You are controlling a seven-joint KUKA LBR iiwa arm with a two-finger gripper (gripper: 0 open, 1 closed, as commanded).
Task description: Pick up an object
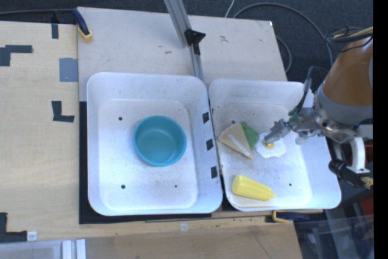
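Observation:
The right bin (303, 191) holds a yellow corn cob (251, 188) near its front, a tan wedge (235, 141) with a green piece (250, 133) against it in the middle, and a white fried egg with a yellow yolk (272, 148). My gripper (276, 132) reaches in from the right and hangs low just above the egg, right of the green piece. Nothing shows between its fingers. A blue bowl (160, 140) sits in the middle of the left bin (106, 191).
A slanted grey metal pole (174, 0) with a black clamp (194, 37) comes down to the bins' shared rear wall. Cables lie on the dark floor behind. A yellow clamp (83, 26) grips the bench's back left corner.

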